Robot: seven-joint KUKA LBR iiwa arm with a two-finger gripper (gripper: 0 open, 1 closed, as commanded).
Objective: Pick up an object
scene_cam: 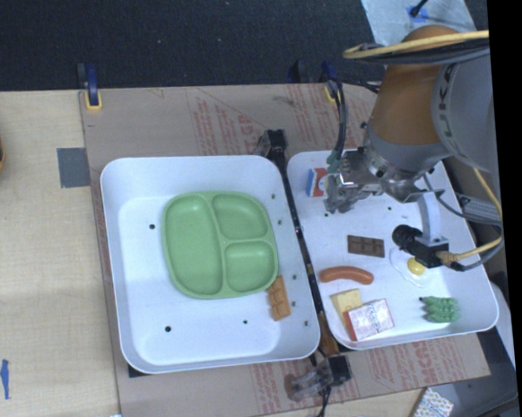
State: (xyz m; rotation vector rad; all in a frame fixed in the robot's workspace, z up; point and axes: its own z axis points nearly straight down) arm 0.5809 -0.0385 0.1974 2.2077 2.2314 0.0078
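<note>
Nearest the camera, at six o'clock in the right bin [482, 321], lies a red-and-white packet [370, 319]. Above it the sausage [346, 275] lies with its long axis running nine to three. The gripper [342, 190] hovers at eleven o'clock; its state cannot be told.

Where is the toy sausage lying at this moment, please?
The toy sausage lies in the right bin, near its left wall, just below the chocolate bar and above the yellow block.
</note>
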